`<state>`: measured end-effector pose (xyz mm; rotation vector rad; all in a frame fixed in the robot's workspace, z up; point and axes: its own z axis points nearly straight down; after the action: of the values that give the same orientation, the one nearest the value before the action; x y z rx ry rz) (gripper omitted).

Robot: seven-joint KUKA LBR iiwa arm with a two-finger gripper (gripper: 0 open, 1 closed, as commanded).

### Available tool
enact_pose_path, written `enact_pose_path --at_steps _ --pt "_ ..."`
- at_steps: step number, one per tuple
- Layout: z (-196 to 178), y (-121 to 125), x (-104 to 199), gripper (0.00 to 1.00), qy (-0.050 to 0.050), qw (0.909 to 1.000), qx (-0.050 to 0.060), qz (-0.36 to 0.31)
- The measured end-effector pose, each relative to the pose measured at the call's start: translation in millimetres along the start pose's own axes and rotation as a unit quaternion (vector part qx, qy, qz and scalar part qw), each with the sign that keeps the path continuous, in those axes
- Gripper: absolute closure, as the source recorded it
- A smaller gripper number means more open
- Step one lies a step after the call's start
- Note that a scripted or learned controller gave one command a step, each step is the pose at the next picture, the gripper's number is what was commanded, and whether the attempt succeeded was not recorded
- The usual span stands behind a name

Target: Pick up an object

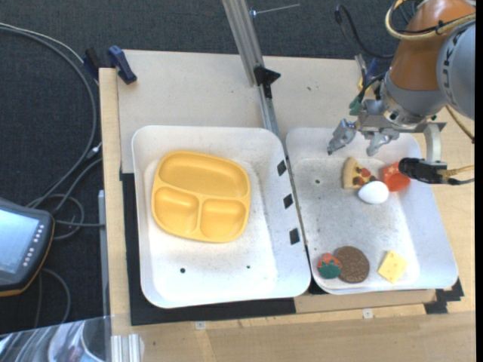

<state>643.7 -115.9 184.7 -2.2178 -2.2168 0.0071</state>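
Overhead, fingers are seen spread, nothing between them; gripper [355, 138] is poised at the right bin's [423, 274] far edge. Pizza slice [354, 173] is noted just nearward, long axis near-far; white egg [373, 193] beside it.

The arm [438, 44] runs off the right edge so its upper part is cut away, the monitor [19, 243] at the left is clipped by that edge, and the red piece [395, 178] is partly hidden behind a black fitting [423, 170].
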Motion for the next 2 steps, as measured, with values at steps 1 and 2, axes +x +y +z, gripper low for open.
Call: enact_pose_path --at_steps 1,2 --pt "45 -2 -6 0.00 0.000 1.0000 0.000 0.000" --pt "90 0 -6 0.00 -0.001 1.0000 -0.005 -0.001"
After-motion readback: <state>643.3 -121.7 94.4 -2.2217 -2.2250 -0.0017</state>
